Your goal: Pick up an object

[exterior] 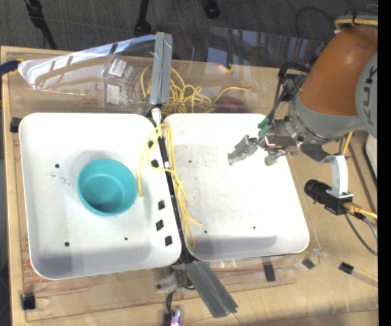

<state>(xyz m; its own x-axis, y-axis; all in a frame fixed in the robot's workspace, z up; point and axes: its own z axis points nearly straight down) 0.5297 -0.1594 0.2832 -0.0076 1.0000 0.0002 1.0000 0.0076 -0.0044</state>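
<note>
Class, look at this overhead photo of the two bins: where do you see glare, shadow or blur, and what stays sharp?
In the camera view, glare streaks the clear plastic sheet behind the bins; the teal bowl casts a soft shadow inside the left bin; the claw over the right bin looks slightly soft, while the yellow cords along the divider stay crisp.

Single fixed camera, mounted above the wooden bench (66, 287), looking down at a slant from moderate height. Two shallow white plastic bins (45, 250) side by side across mid-frame; grey arm with orange band (338, 73) entering from 3 o'clock.
</note>
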